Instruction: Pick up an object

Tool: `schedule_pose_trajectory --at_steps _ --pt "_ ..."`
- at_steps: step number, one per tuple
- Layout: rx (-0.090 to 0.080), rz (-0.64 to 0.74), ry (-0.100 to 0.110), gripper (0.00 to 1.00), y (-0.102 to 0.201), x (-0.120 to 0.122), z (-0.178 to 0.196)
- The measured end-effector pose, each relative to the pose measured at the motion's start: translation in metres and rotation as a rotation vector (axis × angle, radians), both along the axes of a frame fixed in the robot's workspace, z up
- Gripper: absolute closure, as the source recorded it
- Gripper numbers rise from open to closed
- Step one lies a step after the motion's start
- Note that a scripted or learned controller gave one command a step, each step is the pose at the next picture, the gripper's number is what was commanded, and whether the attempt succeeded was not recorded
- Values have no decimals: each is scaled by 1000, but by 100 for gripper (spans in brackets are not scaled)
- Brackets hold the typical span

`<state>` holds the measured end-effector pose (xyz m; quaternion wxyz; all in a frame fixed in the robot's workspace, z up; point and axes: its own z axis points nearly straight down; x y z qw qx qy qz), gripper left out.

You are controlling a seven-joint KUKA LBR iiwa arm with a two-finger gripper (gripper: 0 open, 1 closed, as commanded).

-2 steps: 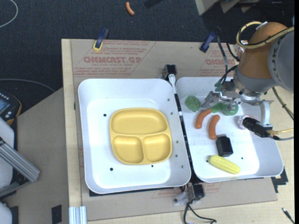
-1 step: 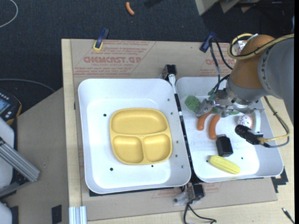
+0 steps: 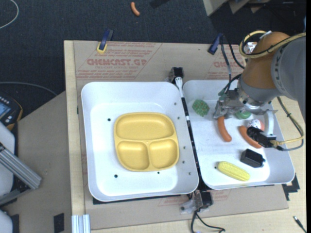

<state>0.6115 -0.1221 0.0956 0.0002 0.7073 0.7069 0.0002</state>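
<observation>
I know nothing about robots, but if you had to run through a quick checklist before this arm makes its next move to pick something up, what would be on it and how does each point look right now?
1. Gripper over the right bin: ok, it is above the bin's upper part.
2. A target close by: ok, the sausage lies just below the gripper and the green broccoli piece just to its left.
3. Fingers open and nothing held: cannot tell.
4. Sausage lies apart from the other items: ok.
5. Other items away from the gripper: ok, the corn cob and black block sit lower in the bin.
6. Yellow tray out of the way: ok, it is in the left bin.
</observation>
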Motion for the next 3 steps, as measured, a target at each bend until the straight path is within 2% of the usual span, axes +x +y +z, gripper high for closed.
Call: schedule_pose_trajectory --at_steps 3 --pt "-2 2 -7 100 10 4 133"
